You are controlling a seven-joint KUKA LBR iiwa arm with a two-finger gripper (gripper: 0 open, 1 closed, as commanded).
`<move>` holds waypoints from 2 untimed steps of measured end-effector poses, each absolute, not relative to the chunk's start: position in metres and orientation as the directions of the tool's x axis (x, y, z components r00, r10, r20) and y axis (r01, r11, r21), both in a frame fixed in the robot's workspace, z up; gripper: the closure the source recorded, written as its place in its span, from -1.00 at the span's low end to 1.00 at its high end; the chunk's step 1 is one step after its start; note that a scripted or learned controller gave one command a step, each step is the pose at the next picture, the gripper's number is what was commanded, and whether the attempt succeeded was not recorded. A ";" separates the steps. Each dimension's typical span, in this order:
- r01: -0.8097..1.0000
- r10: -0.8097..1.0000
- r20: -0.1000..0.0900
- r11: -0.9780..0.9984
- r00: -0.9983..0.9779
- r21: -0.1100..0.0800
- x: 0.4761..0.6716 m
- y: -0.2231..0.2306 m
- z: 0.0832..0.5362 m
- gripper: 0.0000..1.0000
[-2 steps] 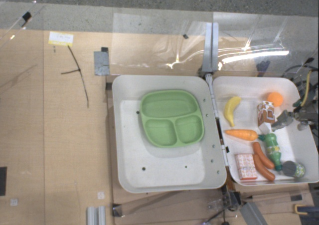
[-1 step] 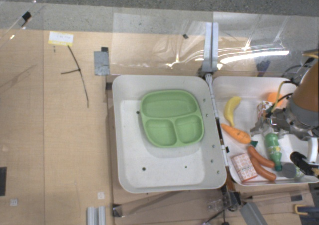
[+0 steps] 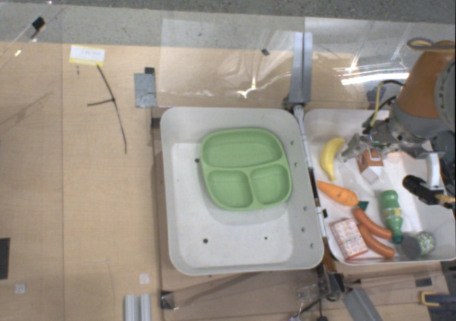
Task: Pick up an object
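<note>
Two bins on your desk: left bin [image 3: 178, 241] has just a green divided plate [image 3: 246, 169], right bin [image 3: 335, 119] holds the pickables — banana [image 3: 329, 157], carrot [image 3: 338, 193], green bottle [image 3: 390, 211], sausages [image 3: 373, 232]. Gripper [image 3: 370, 147] sits low by the banana, prob. lining up a grab. Can't tell its state or whether it holds anything.

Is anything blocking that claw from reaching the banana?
Nothing visible does. The gripper hangs in the right bin, beside the banana, with bare bin floor between them. The carrot lies nearer the camera, off that line.
</note>
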State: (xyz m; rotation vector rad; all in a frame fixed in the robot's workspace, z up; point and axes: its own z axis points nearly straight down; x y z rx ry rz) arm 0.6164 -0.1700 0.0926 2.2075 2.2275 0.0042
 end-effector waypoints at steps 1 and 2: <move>1.000 1.000 -0.005 0.014 -0.014 0.013 0.618 -0.171 0.106 1.00; 0.995 0.995 0.000 -0.101 0.101 0.006 0.597 -0.085 0.208 1.00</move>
